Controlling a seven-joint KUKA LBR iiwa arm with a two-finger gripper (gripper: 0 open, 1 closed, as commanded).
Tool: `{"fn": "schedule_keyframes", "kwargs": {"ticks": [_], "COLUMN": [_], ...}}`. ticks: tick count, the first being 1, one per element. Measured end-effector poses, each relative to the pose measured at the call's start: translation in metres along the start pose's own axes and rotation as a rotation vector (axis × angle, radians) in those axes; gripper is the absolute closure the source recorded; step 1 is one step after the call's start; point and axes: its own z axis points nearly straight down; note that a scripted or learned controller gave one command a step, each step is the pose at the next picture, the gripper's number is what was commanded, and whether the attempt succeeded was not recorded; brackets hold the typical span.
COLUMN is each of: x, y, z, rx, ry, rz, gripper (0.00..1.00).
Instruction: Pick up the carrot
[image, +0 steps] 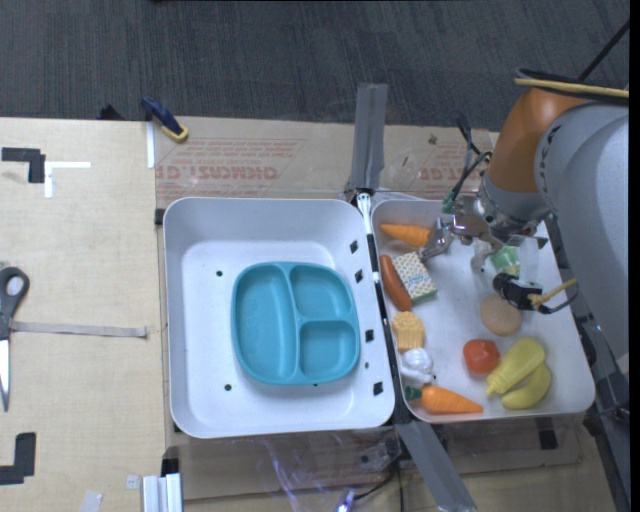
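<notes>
1. Bottom of the frame: one carrot (449, 401) lies in the right bin (575, 400), beside a tomato (481, 355).
2. Farther up: a second carrot (405, 234), by the gripper (438, 240); finger spread unclear.
3. Judgement: centre over its middle, close across the width.

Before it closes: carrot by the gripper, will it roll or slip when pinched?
Likely yes. The carrot is tapered and looks smooth, like a plastic toy, so it may squirt out toward its thin end. It lies flat near the right bin's back wall, probably stiff and light, apt to roll if nudged by the gripper.
</notes>
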Motion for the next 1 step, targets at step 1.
{"fn": "schedule_keyframes", "kwargs": {"ticks": [1], "x": [0.0293], "y": [-0.0034], "z": [0.0004], "rx": [-0.001], "ry": [0.001], "rz": [0.08], "gripper": [0.0]}}
